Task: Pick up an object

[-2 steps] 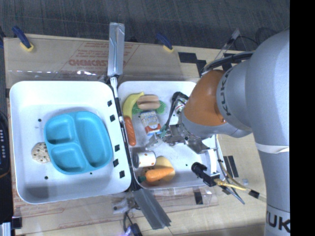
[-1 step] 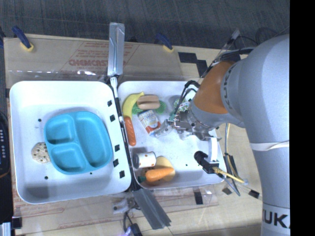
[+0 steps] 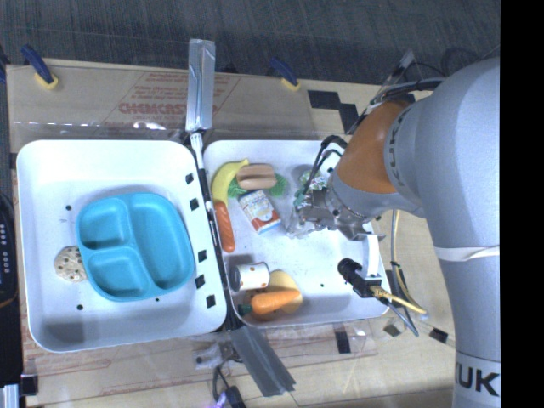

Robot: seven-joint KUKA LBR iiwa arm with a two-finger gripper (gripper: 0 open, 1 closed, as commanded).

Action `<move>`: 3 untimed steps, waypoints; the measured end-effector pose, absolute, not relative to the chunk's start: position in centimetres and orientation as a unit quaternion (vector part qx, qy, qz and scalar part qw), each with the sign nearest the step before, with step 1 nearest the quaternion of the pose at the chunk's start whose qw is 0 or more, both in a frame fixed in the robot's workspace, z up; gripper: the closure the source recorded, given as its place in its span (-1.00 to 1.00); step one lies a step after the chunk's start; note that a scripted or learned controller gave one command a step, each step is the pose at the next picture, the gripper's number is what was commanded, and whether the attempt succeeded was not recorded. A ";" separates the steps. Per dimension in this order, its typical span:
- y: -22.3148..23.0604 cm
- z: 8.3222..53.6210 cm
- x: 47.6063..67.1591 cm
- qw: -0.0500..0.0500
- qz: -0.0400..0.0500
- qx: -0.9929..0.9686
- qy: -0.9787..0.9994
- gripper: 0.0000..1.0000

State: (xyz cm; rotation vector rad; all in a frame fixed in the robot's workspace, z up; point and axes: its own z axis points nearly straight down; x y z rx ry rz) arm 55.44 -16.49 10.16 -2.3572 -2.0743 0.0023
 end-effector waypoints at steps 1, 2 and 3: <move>-16.5 10.1 55.4 0.001 0.001 -0.751 -0.661 -1.00; -15.7 9.2 47.7 0.001 0.000 -0.725 -0.689 -1.00; -12.2 9.2 57.9 0.001 -0.001 -0.712 -0.702 -1.00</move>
